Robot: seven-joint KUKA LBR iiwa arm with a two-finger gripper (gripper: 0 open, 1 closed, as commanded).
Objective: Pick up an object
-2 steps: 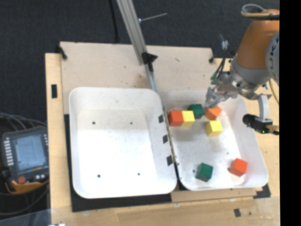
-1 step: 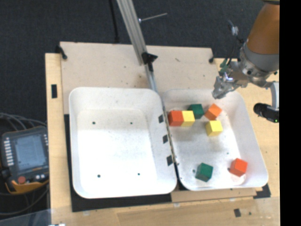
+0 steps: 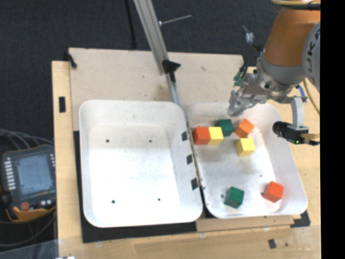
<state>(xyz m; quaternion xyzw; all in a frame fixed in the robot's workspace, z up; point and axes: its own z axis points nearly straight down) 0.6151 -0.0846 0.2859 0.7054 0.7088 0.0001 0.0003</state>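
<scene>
The right bin (image 3: 285, 166) holds several coloured cubes. A red-orange cube (image 3: 201, 135), a yellow cube (image 3: 215, 135) and a green cube (image 3: 225, 127) sit in a cluster near its back left. An orange cube (image 3: 245, 127) and a second yellow cube (image 3: 245, 146) lie just right of them. Another green cube (image 3: 234, 197) and a red cube (image 3: 273, 191) rest near the front. My gripper (image 3: 237, 108) hangs above the bin's back edge, just behind the green and orange cubes, with nothing seen between its fingers.
The left bin (image 3: 89, 144) sits beside the right one. A slanted metal pole (image 3: 153, 36) rises from the back of the divide between the bins. A handheld pendant (image 3: 29, 179) lies off the bench at the left.
</scene>
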